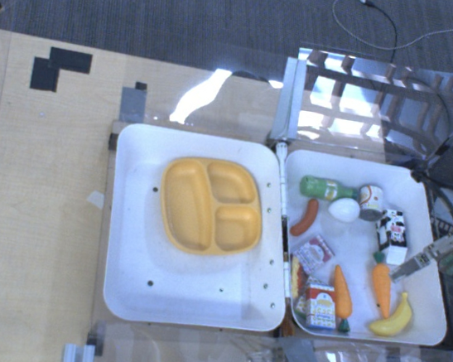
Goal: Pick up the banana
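Banana (392, 318) lies just right of the carrot (381, 289), in the right bin's (435, 215) near corner. Gripper (412, 264) just above it; I can't tell its opening. I'd descend centred, straddling the curve.

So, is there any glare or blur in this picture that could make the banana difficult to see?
In the camera view, bright glare lies on the wooden bench and the clear plastic panel behind the bins; the curved yellow banana is evenly lit and sharp; the grey gripper nearby looks slightly soft.
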`<action>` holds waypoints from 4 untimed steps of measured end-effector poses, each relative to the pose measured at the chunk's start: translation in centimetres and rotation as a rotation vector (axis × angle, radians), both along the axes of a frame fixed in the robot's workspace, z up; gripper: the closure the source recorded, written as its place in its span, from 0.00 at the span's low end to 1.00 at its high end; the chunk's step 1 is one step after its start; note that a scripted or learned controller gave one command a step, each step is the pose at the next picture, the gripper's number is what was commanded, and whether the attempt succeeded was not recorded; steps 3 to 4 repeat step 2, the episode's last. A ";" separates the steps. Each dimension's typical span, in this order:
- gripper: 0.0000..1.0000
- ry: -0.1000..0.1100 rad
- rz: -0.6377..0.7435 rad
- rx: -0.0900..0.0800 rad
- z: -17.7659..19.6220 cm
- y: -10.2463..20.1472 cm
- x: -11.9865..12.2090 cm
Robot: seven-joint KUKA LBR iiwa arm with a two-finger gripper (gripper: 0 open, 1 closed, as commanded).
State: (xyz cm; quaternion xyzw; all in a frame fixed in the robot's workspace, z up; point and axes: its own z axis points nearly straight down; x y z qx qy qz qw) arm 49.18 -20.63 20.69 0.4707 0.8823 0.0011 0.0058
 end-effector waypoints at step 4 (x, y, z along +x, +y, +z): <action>0.00 0.006 0.092 0.001 -4.0 0.1 -0.3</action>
